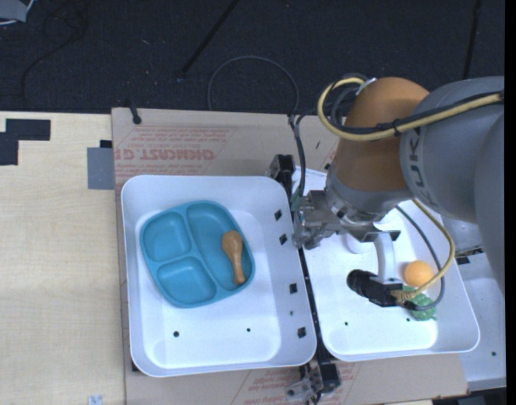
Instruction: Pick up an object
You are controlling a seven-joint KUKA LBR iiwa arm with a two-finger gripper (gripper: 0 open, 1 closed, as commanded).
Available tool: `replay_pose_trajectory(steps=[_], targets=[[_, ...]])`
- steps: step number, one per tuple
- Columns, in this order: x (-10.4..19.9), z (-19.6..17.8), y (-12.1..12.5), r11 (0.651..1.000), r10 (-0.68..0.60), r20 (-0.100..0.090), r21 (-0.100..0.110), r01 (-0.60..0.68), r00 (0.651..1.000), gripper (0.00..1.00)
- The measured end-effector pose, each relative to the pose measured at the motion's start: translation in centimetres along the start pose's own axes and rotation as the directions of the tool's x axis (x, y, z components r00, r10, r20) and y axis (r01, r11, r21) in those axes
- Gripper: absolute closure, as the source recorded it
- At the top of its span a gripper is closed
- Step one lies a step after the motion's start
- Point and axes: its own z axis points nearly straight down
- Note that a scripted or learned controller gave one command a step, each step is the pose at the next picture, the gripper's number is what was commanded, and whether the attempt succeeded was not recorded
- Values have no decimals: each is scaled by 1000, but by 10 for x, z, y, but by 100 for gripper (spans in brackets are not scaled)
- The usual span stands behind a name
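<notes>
An orange ball (418, 273) is seen in the right bin (368, 337), close to that bin's right edge and about halfway along it. A small green object (423, 311) is found just nearer the bin's near right corner, beside the ball; whether the two touch cannot be told. The far half of this bin is covered by the grey arm (460, 154), and the gripper (315, 224) is placed low over the bin's left edge, beside the seam shared with the left bin (207, 344). Whether the gripper is released or clenched cannot be told, and nothing is seen held in it. It is kept well apart from the ball. Bare white floor is left along the right bin's near edge and toward its near left corner.

In the left bin a blue plate (186, 256) is set toward the left edge, with open floor left along the near edge and at the near right corner. A tan drumstick-shaped piece (234, 256) is laid on the plate's side nearest the seam.

Counted: two bins, one plate with three compartments, one tan piece, one ball, one green object
</notes>
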Motion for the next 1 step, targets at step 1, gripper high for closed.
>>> replay_pose_trajectory(steps=[1], targets=[[45,-15,-22,1000,-1,0,-1,1,1000,100]])
